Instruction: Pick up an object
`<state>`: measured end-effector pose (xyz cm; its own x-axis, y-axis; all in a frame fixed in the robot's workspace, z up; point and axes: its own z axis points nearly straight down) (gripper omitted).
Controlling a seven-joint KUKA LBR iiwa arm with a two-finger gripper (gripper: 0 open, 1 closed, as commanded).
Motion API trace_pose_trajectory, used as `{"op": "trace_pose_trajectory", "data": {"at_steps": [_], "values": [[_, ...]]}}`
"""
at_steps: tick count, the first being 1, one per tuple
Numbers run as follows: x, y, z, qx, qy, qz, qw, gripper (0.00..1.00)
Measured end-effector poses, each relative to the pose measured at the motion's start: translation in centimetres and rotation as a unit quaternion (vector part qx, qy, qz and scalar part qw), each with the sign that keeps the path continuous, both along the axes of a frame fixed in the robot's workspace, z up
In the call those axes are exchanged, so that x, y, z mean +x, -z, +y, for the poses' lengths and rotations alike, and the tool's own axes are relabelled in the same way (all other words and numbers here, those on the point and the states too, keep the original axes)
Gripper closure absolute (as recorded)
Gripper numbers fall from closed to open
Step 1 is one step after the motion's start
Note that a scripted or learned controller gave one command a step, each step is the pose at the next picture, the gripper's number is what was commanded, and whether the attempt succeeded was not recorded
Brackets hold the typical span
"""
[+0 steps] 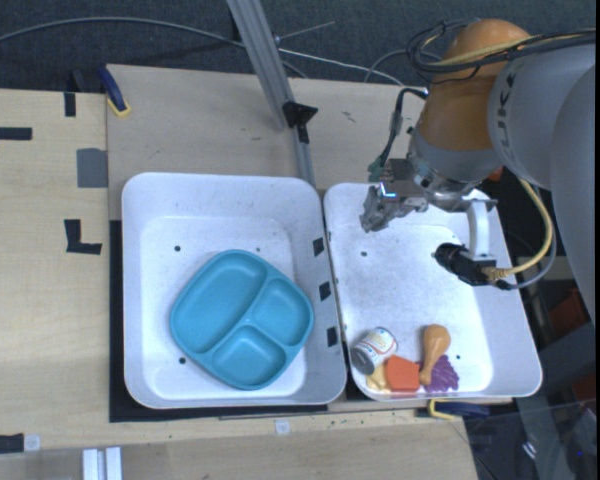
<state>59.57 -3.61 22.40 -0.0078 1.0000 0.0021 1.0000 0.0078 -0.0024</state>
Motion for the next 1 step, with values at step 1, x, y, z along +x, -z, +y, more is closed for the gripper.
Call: {"op": "trace_pose_trajectory", "data": {"at_steps": [1], "values": [[-1.62, -0.89, 5.46, 0.0002, 0.000, 0.000, 1.0000, 1.00]]}}
